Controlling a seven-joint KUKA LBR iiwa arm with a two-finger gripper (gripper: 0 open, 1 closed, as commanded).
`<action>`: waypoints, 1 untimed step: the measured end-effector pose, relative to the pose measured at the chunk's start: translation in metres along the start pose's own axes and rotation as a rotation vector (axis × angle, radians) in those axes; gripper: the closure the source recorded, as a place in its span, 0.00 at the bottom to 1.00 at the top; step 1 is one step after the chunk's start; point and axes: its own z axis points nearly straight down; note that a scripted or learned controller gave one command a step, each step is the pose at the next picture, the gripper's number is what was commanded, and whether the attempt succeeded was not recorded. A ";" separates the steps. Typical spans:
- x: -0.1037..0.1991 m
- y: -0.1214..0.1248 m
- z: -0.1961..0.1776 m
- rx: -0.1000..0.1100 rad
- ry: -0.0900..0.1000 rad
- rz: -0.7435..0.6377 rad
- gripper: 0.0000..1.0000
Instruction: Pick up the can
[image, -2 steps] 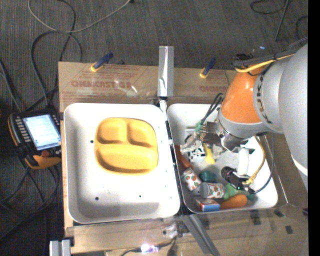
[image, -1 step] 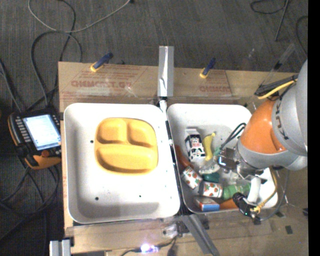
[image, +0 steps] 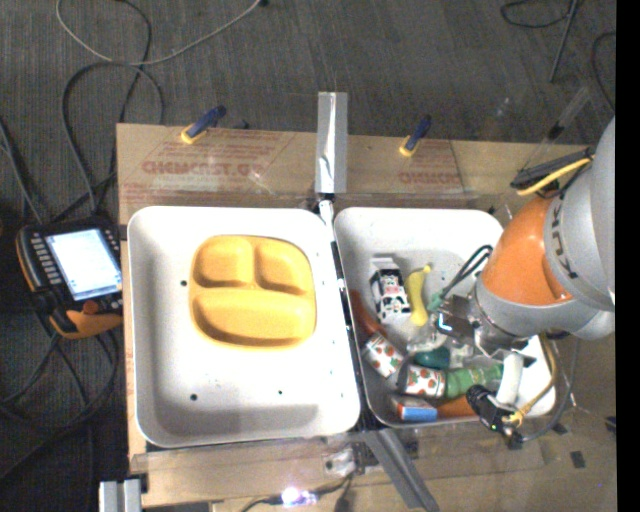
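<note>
Two small cans with a white and red pattern lie on their sides in the right bin, one near its left wall and one just right of it. My gripper hangs low over the bin's cluttered front half, just above and right of the second can, close to a green bottle. The arm's orange band and grey wrist cover the bin's right side.
Around the cans lie a yellow banana, a black and white packet, a red and blue item and an orange piece. The left bin holds a yellow divided tray. A handheld screen sits off the bench's left.
</note>
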 end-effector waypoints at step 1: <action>0.010 -0.008 0.008 -0.022 -0.004 -0.090 1.00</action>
